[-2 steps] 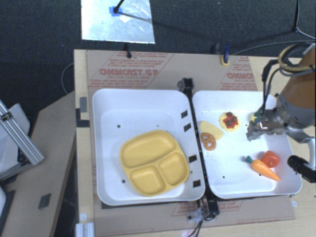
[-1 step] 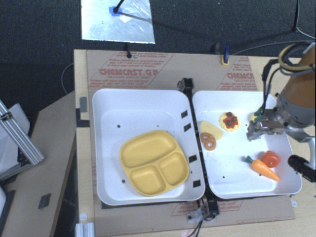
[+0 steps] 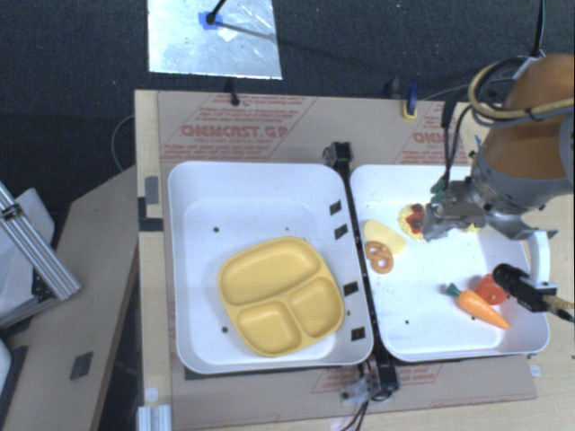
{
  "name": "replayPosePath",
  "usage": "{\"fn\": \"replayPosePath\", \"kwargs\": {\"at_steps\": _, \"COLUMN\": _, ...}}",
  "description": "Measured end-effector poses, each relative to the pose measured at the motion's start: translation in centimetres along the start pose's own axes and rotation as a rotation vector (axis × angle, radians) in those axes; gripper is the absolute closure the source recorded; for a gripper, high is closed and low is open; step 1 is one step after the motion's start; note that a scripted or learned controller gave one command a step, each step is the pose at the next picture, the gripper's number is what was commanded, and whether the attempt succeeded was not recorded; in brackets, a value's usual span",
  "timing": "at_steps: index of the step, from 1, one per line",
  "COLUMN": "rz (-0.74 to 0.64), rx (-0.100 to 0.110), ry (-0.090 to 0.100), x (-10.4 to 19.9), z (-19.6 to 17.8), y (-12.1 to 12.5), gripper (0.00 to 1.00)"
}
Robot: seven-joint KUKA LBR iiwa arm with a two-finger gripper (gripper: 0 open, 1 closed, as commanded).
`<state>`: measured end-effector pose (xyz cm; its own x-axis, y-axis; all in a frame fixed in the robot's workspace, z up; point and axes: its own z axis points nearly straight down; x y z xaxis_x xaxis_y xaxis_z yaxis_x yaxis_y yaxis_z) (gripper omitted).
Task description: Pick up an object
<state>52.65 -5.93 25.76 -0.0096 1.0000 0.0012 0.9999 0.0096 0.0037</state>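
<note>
While the pincer (image 3: 429,225), grip unclear, hung over a red-yellow toy (image 3: 412,218), the left bin (image 3: 193,241) held a yellow tray (image 3: 280,294).

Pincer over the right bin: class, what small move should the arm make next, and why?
Probably a short, straight descent. The pincer sits right at the small red and yellow item near the back of the right bin, so little sideways correction seems needed. The pale yellow slice and pretzel lie close by on the left, so drifting that way risks nudging them.

Small red-yellow toy (image 3: 412,218) in right bin (image 3: 422,330)
</note>
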Motion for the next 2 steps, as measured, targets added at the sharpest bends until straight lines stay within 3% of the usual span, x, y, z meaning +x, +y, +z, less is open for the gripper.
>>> {"fn": "replayPosePath", "kwargs": {"at_steps": 2, "rz": -0.001, "rx": 0.000, "ry": 0.001, "x": 10.0, "z": -0.4, "y": 5.5, "gripper": 1.00}}
